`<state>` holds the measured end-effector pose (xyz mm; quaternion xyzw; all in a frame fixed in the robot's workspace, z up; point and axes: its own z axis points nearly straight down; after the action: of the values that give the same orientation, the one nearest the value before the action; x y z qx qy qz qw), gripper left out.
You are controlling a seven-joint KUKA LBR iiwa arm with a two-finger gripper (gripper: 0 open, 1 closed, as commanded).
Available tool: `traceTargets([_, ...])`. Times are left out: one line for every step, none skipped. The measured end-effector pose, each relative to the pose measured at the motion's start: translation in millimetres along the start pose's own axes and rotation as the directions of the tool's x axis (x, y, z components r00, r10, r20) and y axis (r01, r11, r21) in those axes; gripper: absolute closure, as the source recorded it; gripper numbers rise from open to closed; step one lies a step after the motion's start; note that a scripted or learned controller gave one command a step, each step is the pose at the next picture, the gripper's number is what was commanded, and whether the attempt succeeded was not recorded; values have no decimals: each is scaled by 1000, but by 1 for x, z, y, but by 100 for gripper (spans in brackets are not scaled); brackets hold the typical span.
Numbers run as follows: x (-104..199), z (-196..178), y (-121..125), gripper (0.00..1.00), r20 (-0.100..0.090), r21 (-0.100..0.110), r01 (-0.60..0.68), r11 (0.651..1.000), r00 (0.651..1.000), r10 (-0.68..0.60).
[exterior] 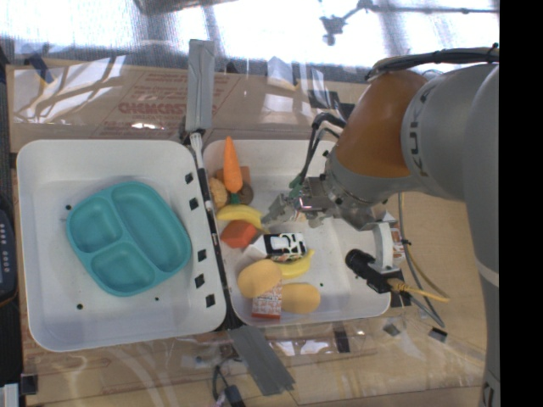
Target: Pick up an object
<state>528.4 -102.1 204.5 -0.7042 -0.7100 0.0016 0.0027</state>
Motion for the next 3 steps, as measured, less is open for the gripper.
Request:
traceTargets([-36,90,-13,0,7,-32,33,999,999,-33])
traceTargets([-74,64,15,0,1,-6,-225,974,974,225])
traceTargets([-75,96,-35,0,1,-49,-114,992,993,114])
